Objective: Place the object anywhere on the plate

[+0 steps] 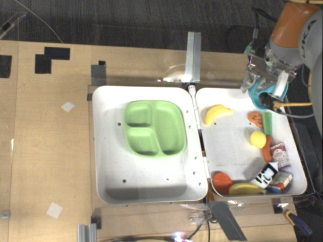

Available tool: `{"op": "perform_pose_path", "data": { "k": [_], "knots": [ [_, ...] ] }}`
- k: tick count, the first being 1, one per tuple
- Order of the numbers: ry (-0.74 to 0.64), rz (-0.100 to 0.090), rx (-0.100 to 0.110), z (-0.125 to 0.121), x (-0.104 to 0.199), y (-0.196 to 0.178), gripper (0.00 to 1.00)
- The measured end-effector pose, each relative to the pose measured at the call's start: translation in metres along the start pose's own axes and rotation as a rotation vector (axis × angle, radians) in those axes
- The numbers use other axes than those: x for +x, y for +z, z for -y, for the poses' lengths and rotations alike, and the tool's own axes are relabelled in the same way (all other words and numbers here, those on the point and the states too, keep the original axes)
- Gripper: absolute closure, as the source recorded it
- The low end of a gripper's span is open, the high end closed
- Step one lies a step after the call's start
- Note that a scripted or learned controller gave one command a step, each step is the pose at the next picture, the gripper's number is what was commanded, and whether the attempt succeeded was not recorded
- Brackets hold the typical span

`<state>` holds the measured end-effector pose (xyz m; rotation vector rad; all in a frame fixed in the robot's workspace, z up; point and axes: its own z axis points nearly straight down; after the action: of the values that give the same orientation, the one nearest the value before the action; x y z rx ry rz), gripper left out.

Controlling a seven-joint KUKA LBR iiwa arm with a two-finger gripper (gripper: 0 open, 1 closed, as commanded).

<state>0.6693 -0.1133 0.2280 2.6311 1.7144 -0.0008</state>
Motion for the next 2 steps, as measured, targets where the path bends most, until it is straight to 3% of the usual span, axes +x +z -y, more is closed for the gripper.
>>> {"op": "perform_pose_path", "data": {
  "k": [1, 2],
  "knots": [
    [-0.043, -0.002, 0.006, 0.078, 0.026, 0.046, 1.00],
    [-0.189, -0.003, 0.003, 0.127, 0.089, 0.044, 1.00]
  ]
}}
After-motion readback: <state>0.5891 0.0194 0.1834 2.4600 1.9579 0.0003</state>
